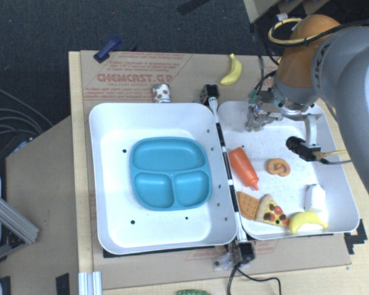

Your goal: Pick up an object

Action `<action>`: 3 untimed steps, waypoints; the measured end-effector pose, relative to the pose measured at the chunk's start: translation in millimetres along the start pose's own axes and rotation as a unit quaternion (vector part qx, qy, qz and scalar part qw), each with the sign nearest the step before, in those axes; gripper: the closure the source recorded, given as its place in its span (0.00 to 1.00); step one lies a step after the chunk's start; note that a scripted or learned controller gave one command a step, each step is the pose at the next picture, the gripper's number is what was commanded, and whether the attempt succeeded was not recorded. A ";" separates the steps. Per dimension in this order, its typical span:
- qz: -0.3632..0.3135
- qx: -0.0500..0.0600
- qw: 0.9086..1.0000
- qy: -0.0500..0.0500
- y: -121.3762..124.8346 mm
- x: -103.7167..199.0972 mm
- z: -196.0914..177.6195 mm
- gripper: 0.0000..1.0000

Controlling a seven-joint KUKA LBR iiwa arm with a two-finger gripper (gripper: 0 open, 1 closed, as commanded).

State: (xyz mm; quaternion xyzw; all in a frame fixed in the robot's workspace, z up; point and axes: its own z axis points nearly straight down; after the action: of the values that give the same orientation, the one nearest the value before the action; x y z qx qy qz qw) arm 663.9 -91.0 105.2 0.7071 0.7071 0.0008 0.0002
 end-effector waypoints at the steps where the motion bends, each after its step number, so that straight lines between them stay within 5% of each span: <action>1: 0.000 -0.001 1.000 0.000 0.6 0.5 -10.2 1.00; 3: -0.001 -0.003 1.000 0.000 1.7 1.5 -30.4 1.00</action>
State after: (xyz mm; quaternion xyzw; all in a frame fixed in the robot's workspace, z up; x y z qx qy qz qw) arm 665.6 -89.5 135.6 0.7067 0.7075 0.0032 0.0022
